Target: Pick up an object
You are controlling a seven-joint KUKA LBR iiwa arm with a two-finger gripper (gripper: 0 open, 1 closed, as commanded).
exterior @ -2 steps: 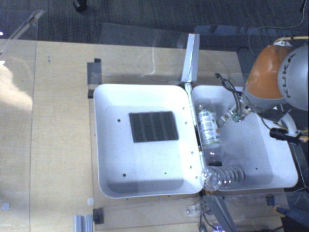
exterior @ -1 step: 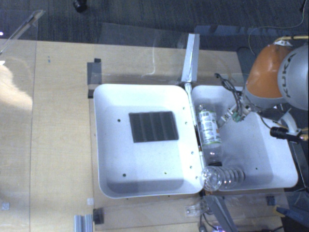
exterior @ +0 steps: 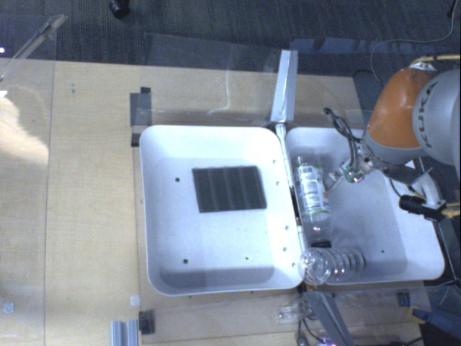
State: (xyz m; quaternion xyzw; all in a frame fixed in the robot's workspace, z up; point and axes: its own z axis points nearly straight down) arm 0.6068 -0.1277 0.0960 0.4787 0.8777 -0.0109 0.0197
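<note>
The arm (exterior: pixel 425 117) is reaching in from the right, its orange band facing the camera. The gripper (exterior: pixel 351 173) is pointing left and downward. The state of the gripper is not discernible.

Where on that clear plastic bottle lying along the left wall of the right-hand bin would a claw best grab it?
Probably around the middle of the plastic bottle, coming straight down from above. It lies on its side, close along the right bin's left wall, so fingers would likely close best across its narrow round body, though the wall side looks tight.

cam: fixed overhead | slanted down | both white bins (exterior: pixel 216 139) | arm (exterior: pixel 425 117) right
</note>
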